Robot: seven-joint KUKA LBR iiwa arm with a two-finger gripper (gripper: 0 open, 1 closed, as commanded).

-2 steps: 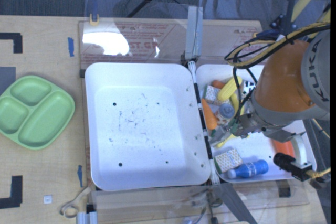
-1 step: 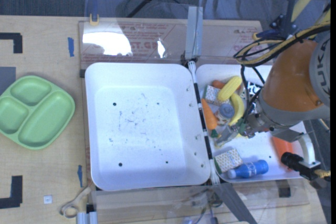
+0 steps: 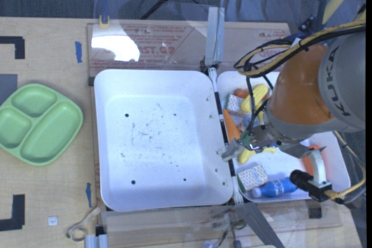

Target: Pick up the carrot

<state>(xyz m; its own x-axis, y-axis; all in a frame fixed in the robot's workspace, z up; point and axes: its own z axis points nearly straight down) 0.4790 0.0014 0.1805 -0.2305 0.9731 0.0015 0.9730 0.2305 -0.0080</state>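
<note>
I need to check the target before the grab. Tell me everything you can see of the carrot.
The carrot is a slim orange piece, smooth and plastic-looking, lying flat in the right bin against its left wall. It runs lengthwise along that wall, from beside a small speckled packet down toward the tool. Its lower end goes under the tool and arm, so its full length and tip are hidden. I cannot tell whether the tool touches it.

- Arm (image 3: 343, 84) — thick, rounded grey casing with dark "KUKA" lettering along its right side.
- Orange band (image 3: 296, 90) — broad and glossy, wrapping the arm just above the wrist.
- Cables (image 3: 273, 52) — black and yellow, looping loosely over the band.
- Claw (image 3: 239, 145) — small grey metal parts with a green patch.
</note>
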